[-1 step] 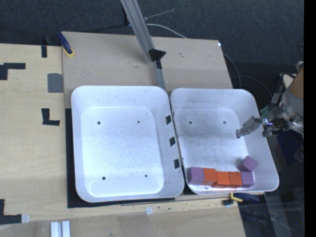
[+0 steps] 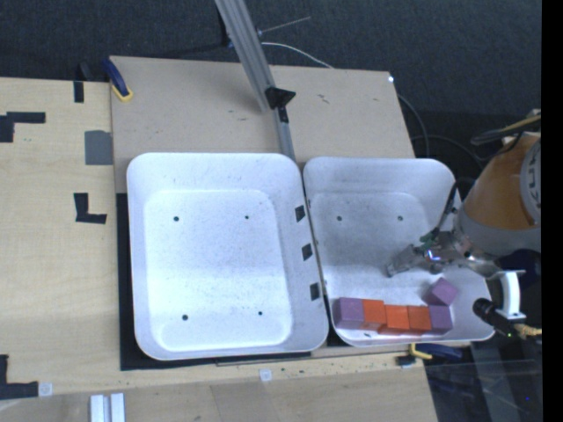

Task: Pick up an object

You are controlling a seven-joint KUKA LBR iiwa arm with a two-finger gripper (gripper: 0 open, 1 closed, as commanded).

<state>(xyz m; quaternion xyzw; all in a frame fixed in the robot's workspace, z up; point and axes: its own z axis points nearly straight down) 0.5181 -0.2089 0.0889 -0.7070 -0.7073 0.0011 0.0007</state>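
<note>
Down in the right bin (image 2: 369, 187), blocks crowd the near wall: a purple block (image 2: 350, 311), orange blocks (image 2: 396, 316) beside it, and a tilted purple block (image 2: 442, 292) lying loose behind the row. The pincer (image 2: 406, 261) hangs low near that loose one; how it is set cannot be told, and nothing is seen in its grip. The blocks look light, stiff and flat-sided, so pinching the loose block across opposite faces seems easiest.
</note>
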